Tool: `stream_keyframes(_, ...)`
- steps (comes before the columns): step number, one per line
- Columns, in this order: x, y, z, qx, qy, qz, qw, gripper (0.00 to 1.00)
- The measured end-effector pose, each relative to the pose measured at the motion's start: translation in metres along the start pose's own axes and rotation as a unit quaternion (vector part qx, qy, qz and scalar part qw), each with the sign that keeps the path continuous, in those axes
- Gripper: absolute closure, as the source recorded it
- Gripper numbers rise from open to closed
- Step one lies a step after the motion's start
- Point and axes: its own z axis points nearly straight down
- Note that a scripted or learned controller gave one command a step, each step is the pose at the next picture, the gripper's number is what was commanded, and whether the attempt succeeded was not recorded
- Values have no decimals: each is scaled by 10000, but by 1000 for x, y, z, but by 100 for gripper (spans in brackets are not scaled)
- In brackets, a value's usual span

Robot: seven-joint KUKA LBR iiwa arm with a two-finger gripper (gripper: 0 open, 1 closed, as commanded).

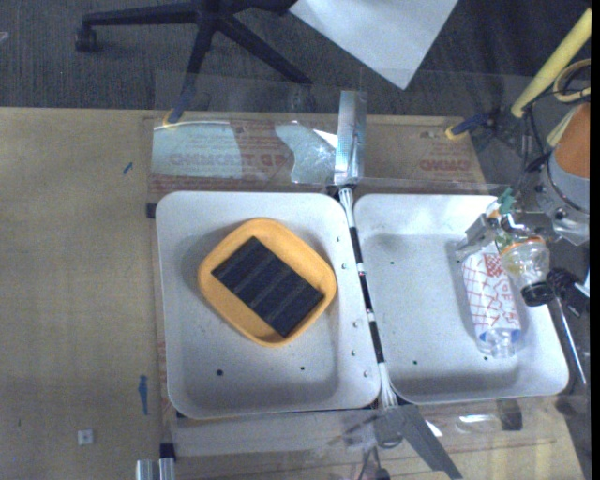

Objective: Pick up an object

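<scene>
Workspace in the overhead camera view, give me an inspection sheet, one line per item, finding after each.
Surface: tan wooden bench bearing two shallow white plastic bins, the left bin and the right bin, side by side.
Job's things: orange rounded pad with a dark ribbed panel lies flat in the left bin; clear plastic bottle with a red and white patterned label lies on its side near the right bin's right wall.
Clutter: nothing seen in the bins.
Claw: the metal claw is at the bottle's upper end; grip cannot be told.
Cables: yellow hose at upper right.
Surroundings: black office chair base on dark carpet; white sheet.
</scene>
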Motion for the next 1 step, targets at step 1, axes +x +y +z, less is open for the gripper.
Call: stream_keyframes(1,-9,-42,-19,0,1,-443,9990,0)
